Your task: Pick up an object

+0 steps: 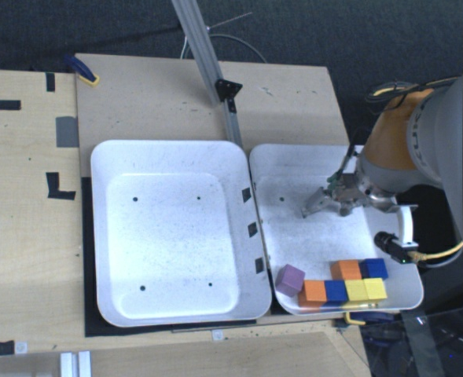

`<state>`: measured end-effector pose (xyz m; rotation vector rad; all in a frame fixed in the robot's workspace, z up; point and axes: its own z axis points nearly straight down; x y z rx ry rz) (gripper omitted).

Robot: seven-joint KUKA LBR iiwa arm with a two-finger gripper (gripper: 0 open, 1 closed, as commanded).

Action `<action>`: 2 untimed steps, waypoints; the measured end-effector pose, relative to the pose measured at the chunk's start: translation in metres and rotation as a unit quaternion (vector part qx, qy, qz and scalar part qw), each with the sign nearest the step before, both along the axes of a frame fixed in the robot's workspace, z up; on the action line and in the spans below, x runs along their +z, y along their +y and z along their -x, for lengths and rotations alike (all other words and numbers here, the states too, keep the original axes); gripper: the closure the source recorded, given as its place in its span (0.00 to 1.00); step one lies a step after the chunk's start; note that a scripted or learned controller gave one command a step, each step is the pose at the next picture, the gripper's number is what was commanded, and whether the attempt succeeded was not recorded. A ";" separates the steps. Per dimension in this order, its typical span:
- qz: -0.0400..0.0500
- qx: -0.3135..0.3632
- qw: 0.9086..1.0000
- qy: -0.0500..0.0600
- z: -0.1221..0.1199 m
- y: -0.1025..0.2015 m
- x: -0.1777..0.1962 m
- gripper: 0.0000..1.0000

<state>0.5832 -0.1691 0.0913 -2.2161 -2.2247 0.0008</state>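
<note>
Grey-metal gripper [314, 208] hovers mid-right of the frame over the right bin [294, 163]; whether it is apart or together cannot be told. Lower right lie six blocks: one purple [291, 278], two orange [345, 269], two blue [374, 268], one yellow [365, 290]. One left bin [105, 159] sits beside.

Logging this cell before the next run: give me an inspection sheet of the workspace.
Surface: wooden bench bearing left bin and right bin, side by side.
Job's things: purple block, two orange, two blue and two yellow blocks clustered at the right bin's near edge.
Clutter: blue-yellow item at the bench's far left corner.
Grippers: gripper over the right bin, away from the blocks.
Cables: yellow cable at the arm; thin wire behind the bench.
Surroundings: metal pole; dark floor.
</note>
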 end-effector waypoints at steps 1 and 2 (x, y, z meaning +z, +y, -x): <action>0.000 0.000 1.000 -0.004 0.041 0.057 0.155 0.00; 0.000 -0.003 1.000 0.001 0.075 0.046 0.157 0.00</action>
